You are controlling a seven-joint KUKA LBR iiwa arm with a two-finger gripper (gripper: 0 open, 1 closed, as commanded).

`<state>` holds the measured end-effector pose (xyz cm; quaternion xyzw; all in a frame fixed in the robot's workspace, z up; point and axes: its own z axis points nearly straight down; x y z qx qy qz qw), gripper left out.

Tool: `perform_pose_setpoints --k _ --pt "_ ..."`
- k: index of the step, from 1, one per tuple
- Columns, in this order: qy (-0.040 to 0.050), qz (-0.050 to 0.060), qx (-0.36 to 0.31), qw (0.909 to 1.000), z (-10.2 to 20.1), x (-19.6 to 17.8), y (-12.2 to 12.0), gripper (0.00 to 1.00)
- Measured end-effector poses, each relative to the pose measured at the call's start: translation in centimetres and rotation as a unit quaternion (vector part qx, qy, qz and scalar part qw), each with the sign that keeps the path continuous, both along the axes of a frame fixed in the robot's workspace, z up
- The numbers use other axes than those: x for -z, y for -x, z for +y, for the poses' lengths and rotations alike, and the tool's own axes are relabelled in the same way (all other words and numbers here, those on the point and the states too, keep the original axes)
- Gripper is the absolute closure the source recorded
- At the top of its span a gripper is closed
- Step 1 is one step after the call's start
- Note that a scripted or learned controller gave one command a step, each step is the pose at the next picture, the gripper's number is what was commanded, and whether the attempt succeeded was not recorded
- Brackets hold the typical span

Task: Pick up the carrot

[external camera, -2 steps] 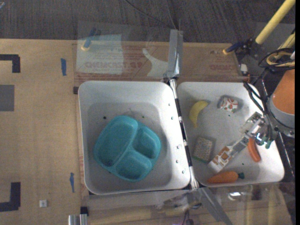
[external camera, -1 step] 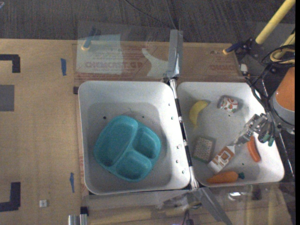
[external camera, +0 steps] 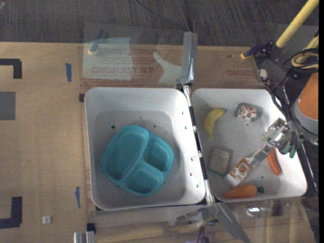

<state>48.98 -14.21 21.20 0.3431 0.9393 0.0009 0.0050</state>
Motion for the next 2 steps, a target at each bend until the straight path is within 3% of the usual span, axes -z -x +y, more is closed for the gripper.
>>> perform_pose_setpoints --k 1,2 --pt "0.0 0.003 -0.103 0.9947 2.8 0.9 -1.3 0.0" --pt "0.0025 0.001 -0.235 0.972 -1.8 -9.2 0.3 0.0"
